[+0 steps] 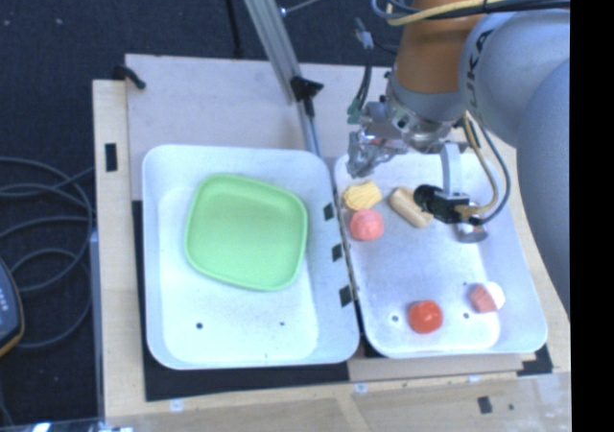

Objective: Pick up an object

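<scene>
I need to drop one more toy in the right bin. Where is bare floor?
Free: the middle of the right bin, between the pink ball and the red ball. Crowded: the far end, where the hand hangs above the yellow piece and tan block.

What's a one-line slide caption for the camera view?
KUKA arm's gripper hovers just above a yellow piece in the right bin; green plate sits in the left bin.
</scene>
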Controlling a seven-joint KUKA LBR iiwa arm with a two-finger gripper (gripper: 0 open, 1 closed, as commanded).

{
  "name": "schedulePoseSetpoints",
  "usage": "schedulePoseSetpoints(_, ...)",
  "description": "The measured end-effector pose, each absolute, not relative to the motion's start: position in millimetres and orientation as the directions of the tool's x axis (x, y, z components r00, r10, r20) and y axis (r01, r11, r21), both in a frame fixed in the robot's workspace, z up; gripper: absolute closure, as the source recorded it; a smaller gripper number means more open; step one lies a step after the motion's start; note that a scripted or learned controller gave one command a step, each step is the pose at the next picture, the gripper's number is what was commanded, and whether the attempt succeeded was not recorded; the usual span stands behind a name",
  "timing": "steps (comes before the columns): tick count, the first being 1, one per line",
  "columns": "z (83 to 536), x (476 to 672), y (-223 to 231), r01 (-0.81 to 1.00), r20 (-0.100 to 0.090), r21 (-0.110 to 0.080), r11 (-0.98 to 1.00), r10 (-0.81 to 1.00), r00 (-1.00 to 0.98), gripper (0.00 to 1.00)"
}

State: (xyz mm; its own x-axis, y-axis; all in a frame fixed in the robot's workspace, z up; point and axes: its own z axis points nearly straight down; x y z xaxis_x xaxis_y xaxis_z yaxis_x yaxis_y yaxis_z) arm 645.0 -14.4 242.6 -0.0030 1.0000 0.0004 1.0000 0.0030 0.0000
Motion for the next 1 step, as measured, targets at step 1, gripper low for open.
schedulePoseSetpoints(1,236.2,629.5,27.2,1.0,0.0,0.0,0.003,1.0,-0.003,1.0)
